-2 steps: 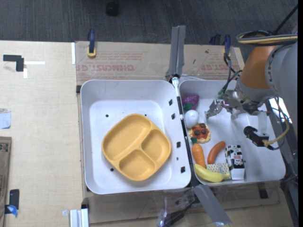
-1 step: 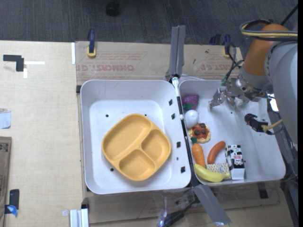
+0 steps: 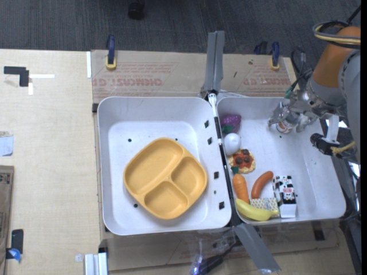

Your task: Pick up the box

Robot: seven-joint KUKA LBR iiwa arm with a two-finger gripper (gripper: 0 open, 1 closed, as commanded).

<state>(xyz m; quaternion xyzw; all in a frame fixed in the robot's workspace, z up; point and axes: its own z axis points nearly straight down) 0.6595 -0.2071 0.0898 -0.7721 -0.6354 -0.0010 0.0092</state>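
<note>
- Pincer (image 3: 285, 121) of the grey arm is seen from the fixed overhead camera in the upper part of the right bin (image 3: 321, 171), close to the far wall; whether it is spread or closed cannot be told, as it is small and cluttered with cables at this angle.
- Nothing can be made out in its grasp, and whether it touches the bin floor cannot be judged either.
- The box (image 3: 285, 192) — white with black markings, seemingly a small carton — is found near the front edge of the right bin, toward the right of the cluster of toy food, well apart from the pincer.
- Just beside the box lie a red sausage (image 3: 262, 182), a carrot (image 3: 240, 188), a banana (image 3: 253, 212) and a speckled block (image 3: 265, 204); the crowding is judged likely to make a clean approach harder, since neighbours could be nudged.
- Further up, along the divider, a small pizza-like piece (image 3: 242, 161), a white egg (image 3: 231, 142) and a purple item (image 3: 231, 121) are lined up.
- The left bin (image 3: 114, 153) carries a yellow divided plate (image 3: 166, 177), set at a slant — it plays no evident part in the task.
- Both bins are seated side by side on a cardboard sheet (image 3: 155, 73) clamped to the worktop (image 3: 46, 153), presumably so they are kept from sliding.
- The pick is judged not yet begun: the box rests on the bin floor, and a move toward the front of the bin would be called for.
</note>
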